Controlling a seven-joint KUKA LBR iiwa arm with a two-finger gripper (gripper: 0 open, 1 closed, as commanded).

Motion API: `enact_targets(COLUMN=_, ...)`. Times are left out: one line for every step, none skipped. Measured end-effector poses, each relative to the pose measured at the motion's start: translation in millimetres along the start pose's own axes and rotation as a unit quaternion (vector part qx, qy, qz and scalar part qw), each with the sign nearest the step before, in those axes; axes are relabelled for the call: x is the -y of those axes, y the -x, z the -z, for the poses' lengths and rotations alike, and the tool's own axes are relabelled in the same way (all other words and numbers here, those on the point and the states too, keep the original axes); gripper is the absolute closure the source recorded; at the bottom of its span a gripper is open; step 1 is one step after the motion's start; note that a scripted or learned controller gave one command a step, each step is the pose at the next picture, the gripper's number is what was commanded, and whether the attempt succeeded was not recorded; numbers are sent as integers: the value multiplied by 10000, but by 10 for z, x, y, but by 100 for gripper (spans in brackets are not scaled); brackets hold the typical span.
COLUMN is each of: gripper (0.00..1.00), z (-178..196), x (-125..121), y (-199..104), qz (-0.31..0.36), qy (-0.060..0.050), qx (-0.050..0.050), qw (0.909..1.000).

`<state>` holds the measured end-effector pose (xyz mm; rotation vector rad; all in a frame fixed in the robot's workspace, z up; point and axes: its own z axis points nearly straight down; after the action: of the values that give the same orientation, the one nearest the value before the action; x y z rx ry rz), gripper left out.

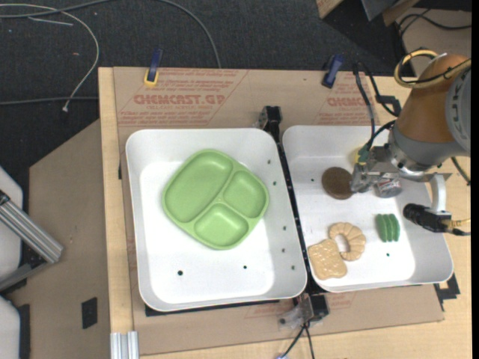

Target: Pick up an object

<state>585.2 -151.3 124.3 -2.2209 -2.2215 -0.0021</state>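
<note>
The surface is a brown board with red print, and it carries two white bins side by side. The left bin holds a green plate with three compartments, lying tilted near the bin's middle.

The right bin holds several small things. A tan cracker lies near its front left corner, touching a tan ring just behind and to the right of it. A brown disc lies toward the bin's back, left of middle. A green piece lies near the right edge, apart from the ring.

The arm reaches in over the bin's back right part. Its pincer is down low just right of the disc, very close to it or touching; I cannot tell whether it is spread or closed, and nothing is seen held in it. A silvery part sits just to its right.
</note>
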Motion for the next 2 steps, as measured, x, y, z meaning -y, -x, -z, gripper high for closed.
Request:
enact_targets(gripper=100, z=457, x=-54, y=-53, qz=6, qy=22, qx=11, qw=10000)
enact_targets(gripper=100, z=832, x=-63, y=-54, qz=4, qy=12, qx=9, qw=10000)
